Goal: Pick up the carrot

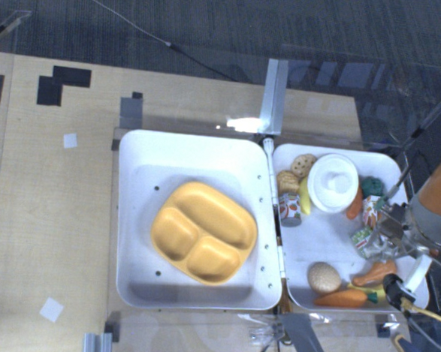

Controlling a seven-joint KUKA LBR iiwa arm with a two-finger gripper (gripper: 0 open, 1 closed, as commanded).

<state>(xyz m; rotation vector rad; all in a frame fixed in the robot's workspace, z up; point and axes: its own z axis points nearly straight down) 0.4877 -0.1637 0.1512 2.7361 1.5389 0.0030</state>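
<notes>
1. Orange carrot (341, 297) lies along the near edge of the right bin (306, 249), beside a tan egg-shaped item (324, 276).
2. Claw (387, 254) hangs over that bin's right side, above a second orange piece (375, 273); whether it is open or closed, I cannot tell.
3. To do this step well, I would line the claw up across the carrot's length, clear of the bin wall.
4. Left bin (136, 203) holds a yellow divided plate (204, 230).

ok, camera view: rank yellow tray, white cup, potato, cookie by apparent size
1. yellow tray, by far the largest
2. white cup
3. potato
4. cookie
Potato and cookie look close in size; that order is unsure.
</notes>
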